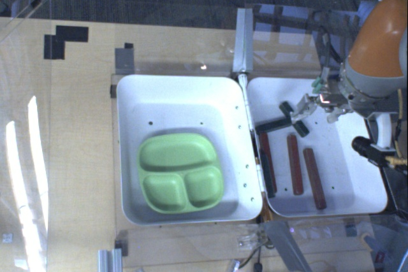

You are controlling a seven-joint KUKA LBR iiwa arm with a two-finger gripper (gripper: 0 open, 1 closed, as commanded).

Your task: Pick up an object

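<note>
Over the right bin (376, 197), the grey and orange arm (377, 41) reaches in from the right. Its gripper (294, 118) hangs above the bin's upper left; whether its fingers are open or closed cannot be told. Below it lie three reddish-brown sticks (295, 164) side by side and a black bar (274, 125). The left bin (172, 95) holds a green divided plate (181, 171).

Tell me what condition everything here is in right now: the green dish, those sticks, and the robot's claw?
Green divided plate: lying flat, right way up, in the left bin.
Three reddish-brown sticks: lying side by side in the right bin, untouched.
Black bar: lying at a slant near the gripper.
Gripper: low over the right bin's upper part, above the sticks; I can't say if it holds anything.
</note>
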